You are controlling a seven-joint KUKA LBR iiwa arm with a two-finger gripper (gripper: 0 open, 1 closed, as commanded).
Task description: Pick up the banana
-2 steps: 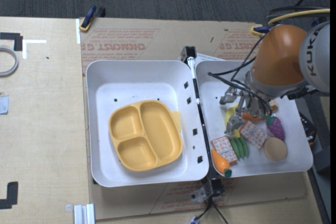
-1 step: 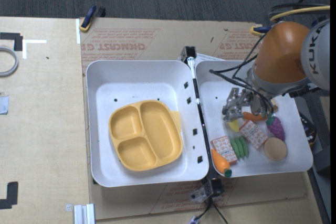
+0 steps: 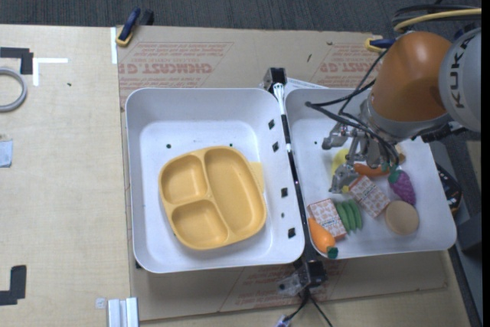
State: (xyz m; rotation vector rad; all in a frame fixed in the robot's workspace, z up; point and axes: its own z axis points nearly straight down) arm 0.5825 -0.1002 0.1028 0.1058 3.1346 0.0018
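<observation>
Camera view, looking down: the small yellow plastic banana lies in the right shallow white bin, showing as a sliver just left of the metal two-finger pincer. Its long axis is mostly hidden by the mechanism. Whether the pincer is apart or together, I cannot tell.

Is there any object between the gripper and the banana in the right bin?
Nothing visible does. The grey two-finger gripper hangs directly over the yellow banana, whose small exposed part sits left of the fingers. The patterned square packets and green bean pods lie nearer the camera.
</observation>
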